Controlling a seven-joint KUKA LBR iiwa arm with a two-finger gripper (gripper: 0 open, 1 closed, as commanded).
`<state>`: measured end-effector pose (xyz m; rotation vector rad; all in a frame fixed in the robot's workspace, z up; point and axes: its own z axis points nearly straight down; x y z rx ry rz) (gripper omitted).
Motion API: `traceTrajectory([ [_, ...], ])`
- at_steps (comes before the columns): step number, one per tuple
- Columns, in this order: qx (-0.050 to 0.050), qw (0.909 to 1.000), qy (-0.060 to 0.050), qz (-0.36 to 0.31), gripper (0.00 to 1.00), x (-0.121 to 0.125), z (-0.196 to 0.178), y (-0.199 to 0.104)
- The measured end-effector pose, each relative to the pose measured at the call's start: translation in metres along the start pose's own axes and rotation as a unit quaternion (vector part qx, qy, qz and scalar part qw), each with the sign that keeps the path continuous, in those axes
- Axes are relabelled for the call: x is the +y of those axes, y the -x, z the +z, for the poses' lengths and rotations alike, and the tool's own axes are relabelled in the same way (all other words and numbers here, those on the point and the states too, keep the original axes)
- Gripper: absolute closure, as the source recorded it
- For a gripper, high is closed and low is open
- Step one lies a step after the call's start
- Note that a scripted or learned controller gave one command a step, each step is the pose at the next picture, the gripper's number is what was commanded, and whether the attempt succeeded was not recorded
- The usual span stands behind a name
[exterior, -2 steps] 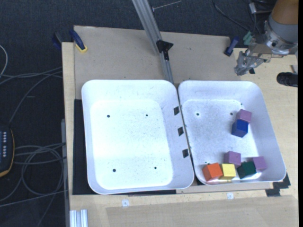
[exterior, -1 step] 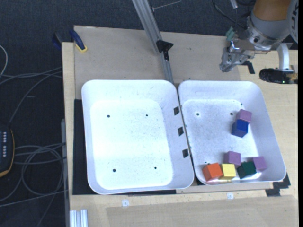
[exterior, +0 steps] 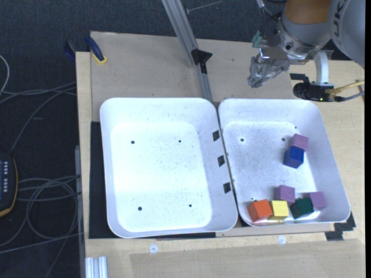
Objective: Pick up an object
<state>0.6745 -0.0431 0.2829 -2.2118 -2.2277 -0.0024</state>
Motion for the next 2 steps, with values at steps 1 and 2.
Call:
traceTrajectory([
  [1, 0.0, 1.0, 0.0, 0.0, 1.0, -0.005, 0.0, -0.056],
  [2, 0.0, 1.0, 0.001, 0.0, 1.0, 0.002, 0.011, -0.119],
])
